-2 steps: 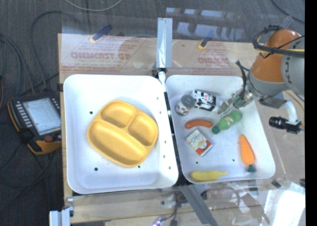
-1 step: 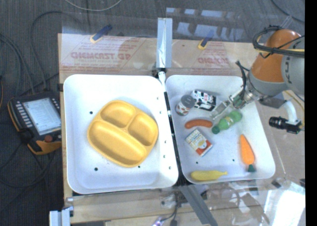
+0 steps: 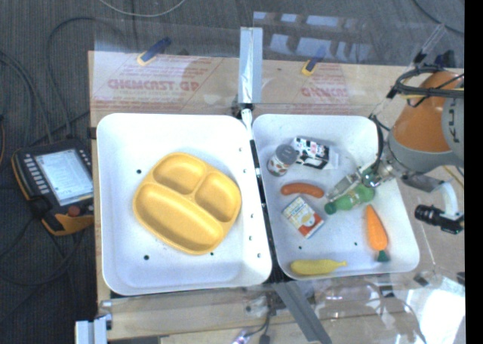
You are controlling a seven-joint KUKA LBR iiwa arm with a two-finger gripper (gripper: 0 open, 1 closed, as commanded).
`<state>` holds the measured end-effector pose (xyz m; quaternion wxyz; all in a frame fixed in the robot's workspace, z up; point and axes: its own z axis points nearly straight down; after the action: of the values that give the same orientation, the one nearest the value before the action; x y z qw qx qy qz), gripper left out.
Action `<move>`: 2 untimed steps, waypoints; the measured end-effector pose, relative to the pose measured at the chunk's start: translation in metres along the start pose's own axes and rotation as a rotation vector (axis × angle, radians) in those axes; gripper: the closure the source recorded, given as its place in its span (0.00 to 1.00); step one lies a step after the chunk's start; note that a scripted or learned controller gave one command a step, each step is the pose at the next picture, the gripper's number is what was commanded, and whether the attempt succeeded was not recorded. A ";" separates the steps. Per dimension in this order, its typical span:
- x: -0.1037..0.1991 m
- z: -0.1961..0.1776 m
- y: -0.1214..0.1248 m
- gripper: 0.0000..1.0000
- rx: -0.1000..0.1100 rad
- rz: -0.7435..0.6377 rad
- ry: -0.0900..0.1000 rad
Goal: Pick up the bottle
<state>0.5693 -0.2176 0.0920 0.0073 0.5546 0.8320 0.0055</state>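
Note:
The green bottle (image 3: pixel 350 200) lies on its side in the right bin (image 3: pixel 339 125), right of the middle. The arm reaches in from the right, and its gripper (image 3: pixel 349 183) sits low over the bottle's upper edge, touching or nearly touching it. Part of the bottle's right end is hidden under the gripper.
Around the bottle in the right bin are an orange carrot (image 3: pixel 376 231), a yellow banana (image 3: pixel 318 266), a small carton (image 3: pixel 303 216), a red sausage (image 3: pixel 302 189), a round can (image 3: pixel 284 158) and a black-and-white packet (image 3: pixel 312 152). The left bin (image 3: pixel 121 252) holds a yellow divided plate (image 3: pixel 186 201).

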 end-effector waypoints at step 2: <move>0.001 -0.009 0.002 0.00 -0.003 -0.001 0.002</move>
<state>0.5707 -0.2154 0.1012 0.0076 0.5544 0.8322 0.0073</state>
